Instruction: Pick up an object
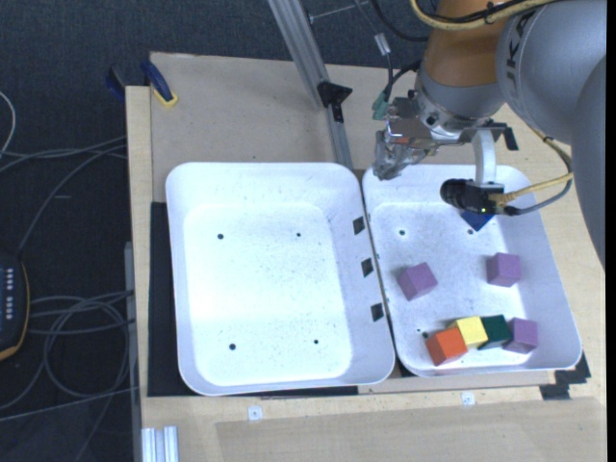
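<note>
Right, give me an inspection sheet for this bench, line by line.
Surface: wooden bench bearing a left bin and a right bin, side by side.
Job's things: in the right bin, three purple blocks, an orange block, a yellow block, a green block and a blue block partly hidden by the arm.
Clutter: blue and yellow clamp at the bench's far left corner.
Grippers: pincer over the right bin's far left corner, nothing seen in it.
Cables: loose cables on the floor at left; yellow cable on the arm.
Surroundings: dark carpet, metal pole.
</note>
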`<state>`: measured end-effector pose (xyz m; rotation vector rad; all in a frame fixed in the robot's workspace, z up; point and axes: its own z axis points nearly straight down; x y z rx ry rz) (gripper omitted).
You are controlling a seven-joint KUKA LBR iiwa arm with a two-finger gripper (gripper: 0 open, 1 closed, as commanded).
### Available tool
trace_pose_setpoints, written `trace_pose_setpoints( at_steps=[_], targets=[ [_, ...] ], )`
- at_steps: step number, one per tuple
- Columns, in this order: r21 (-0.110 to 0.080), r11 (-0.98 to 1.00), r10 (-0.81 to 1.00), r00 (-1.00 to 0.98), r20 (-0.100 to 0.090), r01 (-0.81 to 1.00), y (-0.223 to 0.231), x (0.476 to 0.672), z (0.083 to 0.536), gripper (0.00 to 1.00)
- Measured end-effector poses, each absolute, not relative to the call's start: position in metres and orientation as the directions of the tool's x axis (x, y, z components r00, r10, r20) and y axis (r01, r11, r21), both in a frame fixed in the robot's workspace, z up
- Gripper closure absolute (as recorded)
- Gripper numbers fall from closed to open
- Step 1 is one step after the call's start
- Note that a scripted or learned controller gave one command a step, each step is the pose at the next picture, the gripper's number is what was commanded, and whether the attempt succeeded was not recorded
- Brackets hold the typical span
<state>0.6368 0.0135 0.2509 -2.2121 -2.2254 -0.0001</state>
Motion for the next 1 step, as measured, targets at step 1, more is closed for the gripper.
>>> trace_pose_setpoints(
  at_steps=[1],
  targets=[
    [-0.003, 0.007, 1.0, -0.006, 0.002, 1.0, 0.0704, 0.6223, 0.2401, 1.0]
  ],
)
